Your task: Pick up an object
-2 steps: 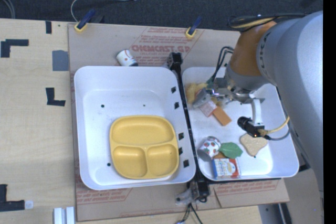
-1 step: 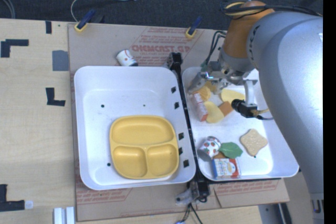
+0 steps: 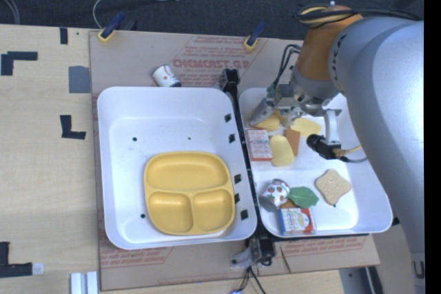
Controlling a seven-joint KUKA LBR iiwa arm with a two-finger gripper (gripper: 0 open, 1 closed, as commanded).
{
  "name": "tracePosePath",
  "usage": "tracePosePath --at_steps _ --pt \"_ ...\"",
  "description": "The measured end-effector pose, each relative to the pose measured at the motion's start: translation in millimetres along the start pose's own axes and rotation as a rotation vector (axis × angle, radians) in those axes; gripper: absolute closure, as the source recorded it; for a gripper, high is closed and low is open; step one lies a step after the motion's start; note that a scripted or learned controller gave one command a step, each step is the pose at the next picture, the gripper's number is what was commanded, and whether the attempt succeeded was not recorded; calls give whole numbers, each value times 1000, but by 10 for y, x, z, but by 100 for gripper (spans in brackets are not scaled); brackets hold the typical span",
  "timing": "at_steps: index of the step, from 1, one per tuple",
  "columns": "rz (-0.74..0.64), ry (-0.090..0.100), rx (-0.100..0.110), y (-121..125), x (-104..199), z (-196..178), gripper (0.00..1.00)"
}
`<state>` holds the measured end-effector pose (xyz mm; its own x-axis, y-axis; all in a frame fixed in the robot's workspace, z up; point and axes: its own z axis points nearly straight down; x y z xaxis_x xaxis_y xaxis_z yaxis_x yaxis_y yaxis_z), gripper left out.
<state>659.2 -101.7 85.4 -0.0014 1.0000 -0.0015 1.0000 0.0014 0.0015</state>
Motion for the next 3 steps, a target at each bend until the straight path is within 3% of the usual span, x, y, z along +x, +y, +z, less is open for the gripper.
tracePosePath --at_steps 2,3 --pt "-1 0 3 92 46 5 0" --pt "-1 -2 2 93 48 -95 100"
